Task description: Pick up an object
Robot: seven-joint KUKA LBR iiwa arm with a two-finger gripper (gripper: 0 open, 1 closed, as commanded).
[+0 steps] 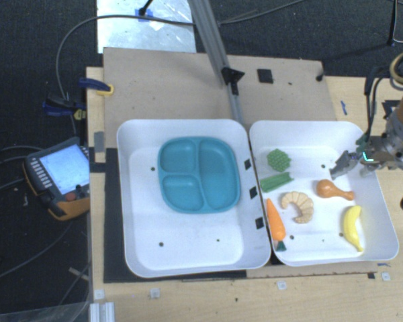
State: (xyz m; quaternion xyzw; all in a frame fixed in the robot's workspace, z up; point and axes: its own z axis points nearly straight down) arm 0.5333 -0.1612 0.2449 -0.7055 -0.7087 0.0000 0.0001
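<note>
Pincer (pixel 340 166) sits low over the right-hand bin (pixel 389 247), near its right wall, at the end of the arm (pixel 397 133) reaching in from the right. Its dark fingers point left toward the bin's middle. Whether they are spread or pressed together cannot be told at this resolution; nothing shows between them.

Closest item: an orange drumstick-shaped toy (pixel 333 190), lying just below and slightly left of the pincer tip, apart from it, thin end pointing right. Below that, near the bin's lower right corner, a yellow banana (pixel 352 227) lies roughly upright in the view. Left of the drumstick, a tan croissant (pixel 298 205) lies curled near the bin's centre. Further left, an orange carrot (pixel 275 219) lies along the left wall of the bin, tip toward the lower edge. Above the croissant, a flat green bar-shaped piece (pixel 276 181) lies tilted, and just above it a rounded, knobbly green piece (pixel 278 159).

Left-hand bin (pixel 138 180) touches the right-hand one along their shared edge. It holds a teal divided plate (pixel 199 174) with three compartments, set in the upper middle.

Both bins rest on a brown board on the counter (pixel 161 79). A handheld pendant with a lit screen (pixel 57 176) lies off the counter's left side.
</note>
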